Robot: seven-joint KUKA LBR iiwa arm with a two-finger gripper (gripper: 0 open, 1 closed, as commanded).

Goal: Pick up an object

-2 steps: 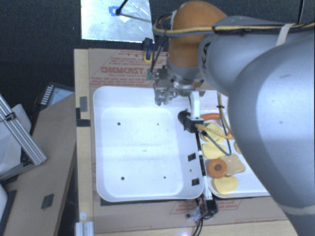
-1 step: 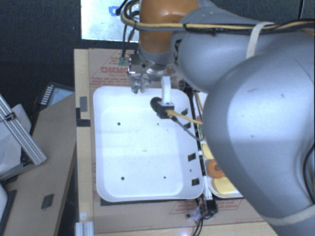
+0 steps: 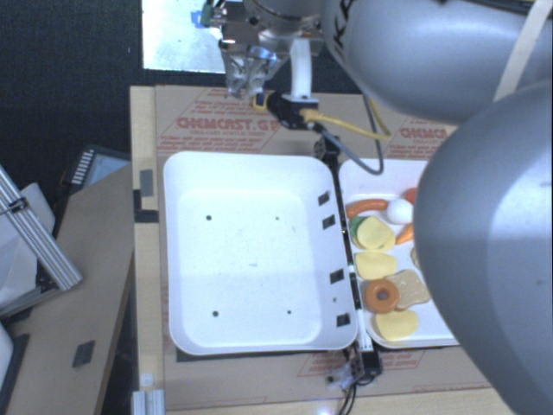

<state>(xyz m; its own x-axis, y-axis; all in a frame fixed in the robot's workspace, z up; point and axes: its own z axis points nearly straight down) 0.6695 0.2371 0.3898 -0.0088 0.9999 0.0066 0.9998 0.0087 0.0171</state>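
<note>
Nearest, right of the left bin (image 3: 251, 253), toy foods crowd the right bin (image 3: 389, 180), a brown ring (image 3: 381, 296) among them, while beyond the left bin's far rim hangs the claw (image 3: 246, 80), its state unclear.

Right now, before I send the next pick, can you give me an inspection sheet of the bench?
Surface: cardboard-covered bench bearing two shallow white bins.
Job's things: toy food in right white bin: brown ring doughnut, white egg, yellow pieces, orange sausage.
Clutter: left white bin shows bare floor.
Hand: hand raised above bench's far edge, beyond left bin; finger state unclear.
Cables: yellow cable from wrist toward bins' divider.
Surroundings: aluminium rail at left.
</note>
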